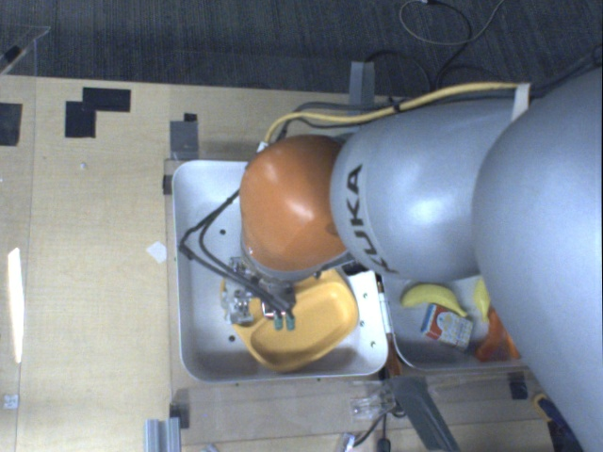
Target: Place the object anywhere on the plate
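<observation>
Yellow oval plastic plate (306,332) lies in the left white bin (203,252) beneath the arm's end effector (267,316), whose grip cannot be made out; any release should come low and over the plate's middle, clear of its rim.

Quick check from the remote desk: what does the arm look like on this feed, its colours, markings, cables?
Glossy grey rounded arm with black KUKA lettering, an orange domed band above the wrist. Yellow and black cables run along it; thin black wires loop down to the gripper.
</observation>
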Controlling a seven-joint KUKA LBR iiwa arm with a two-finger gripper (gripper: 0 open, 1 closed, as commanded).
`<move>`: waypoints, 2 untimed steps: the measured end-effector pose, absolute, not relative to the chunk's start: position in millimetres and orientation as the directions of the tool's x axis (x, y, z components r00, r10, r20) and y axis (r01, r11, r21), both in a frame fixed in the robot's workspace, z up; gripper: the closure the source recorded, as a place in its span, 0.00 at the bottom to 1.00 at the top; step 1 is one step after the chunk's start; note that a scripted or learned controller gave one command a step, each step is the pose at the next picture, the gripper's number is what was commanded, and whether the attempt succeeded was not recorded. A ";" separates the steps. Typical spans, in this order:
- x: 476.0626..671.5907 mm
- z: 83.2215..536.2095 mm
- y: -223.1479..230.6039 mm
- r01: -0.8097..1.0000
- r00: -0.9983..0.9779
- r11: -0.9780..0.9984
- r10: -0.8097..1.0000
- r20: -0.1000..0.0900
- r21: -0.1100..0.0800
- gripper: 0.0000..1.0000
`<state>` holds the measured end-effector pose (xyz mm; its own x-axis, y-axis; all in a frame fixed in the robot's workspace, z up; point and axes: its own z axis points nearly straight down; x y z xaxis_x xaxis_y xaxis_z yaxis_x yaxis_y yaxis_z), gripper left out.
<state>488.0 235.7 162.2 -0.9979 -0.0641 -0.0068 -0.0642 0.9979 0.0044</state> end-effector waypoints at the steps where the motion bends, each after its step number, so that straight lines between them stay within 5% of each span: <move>1: 494.3 149.8 235.8 -0.386 -0.922 0.922 -0.386 -0.008 0.002 1.00; 2: 548.2 95.2 205.9 -0.064 -0.998 0.998 -0.064 -0.016 0.008 1.00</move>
<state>548.2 205.9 95.2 -0.9979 -0.0636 -0.0160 -0.0637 0.9979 0.0077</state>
